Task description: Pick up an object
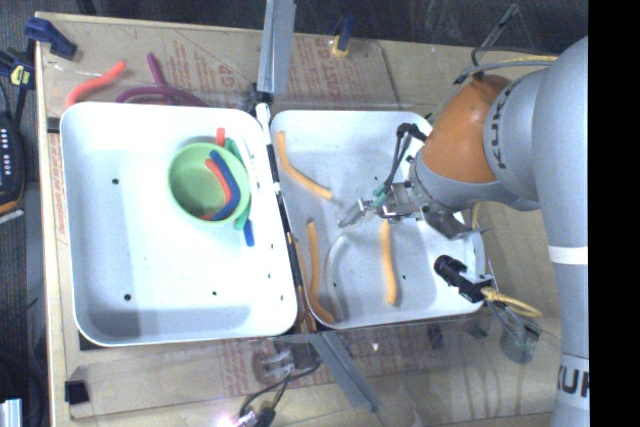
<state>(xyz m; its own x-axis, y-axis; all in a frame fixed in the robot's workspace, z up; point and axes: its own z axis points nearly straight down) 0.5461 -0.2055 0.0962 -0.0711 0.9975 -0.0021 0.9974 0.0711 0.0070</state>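
I read this as the reach-in step: my arm (520, 145) is low over the right bin (345, 130), with the jaws (362, 211) down near the bin floor. I cannot tell whether they are released or clenched, and I see nothing between them. The nearest candidate is the orange stick (388, 260) lying just beside them; another orange strip (300, 175) lies further left. The green bowl (205, 183) sits in the left bin (90, 215). Next I'd need to centre over one stick, close, then lift straight up.
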